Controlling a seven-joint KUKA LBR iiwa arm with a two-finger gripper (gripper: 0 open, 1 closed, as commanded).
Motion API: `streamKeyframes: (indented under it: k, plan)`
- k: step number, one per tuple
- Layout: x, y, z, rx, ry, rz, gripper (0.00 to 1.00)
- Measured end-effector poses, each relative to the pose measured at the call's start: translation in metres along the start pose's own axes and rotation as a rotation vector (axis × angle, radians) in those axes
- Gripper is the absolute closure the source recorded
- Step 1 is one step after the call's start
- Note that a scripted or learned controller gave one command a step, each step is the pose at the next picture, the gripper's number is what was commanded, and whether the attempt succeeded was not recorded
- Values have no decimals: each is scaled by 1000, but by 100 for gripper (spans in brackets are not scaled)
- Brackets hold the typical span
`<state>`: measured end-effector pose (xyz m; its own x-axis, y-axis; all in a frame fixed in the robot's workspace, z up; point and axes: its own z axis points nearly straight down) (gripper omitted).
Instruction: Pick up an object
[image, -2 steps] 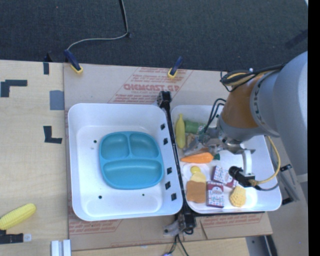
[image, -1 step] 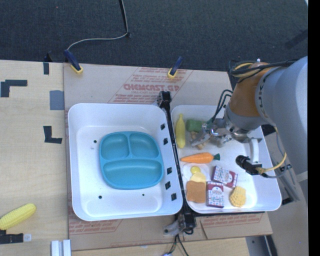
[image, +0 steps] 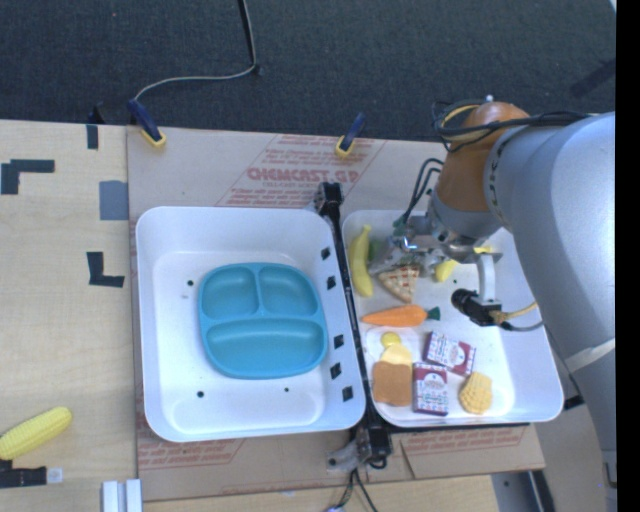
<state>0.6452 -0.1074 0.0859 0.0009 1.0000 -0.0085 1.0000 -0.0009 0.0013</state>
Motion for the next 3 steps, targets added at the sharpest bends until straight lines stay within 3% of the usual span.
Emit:
streamKeyframes:
  k: [1,2,3]
  plan:
    - [1,0,-9,1,2,-2,100]
    - [65,-36,-99,1,9,-3,100]
    - [106,-70,-105,3,9,-3,100]
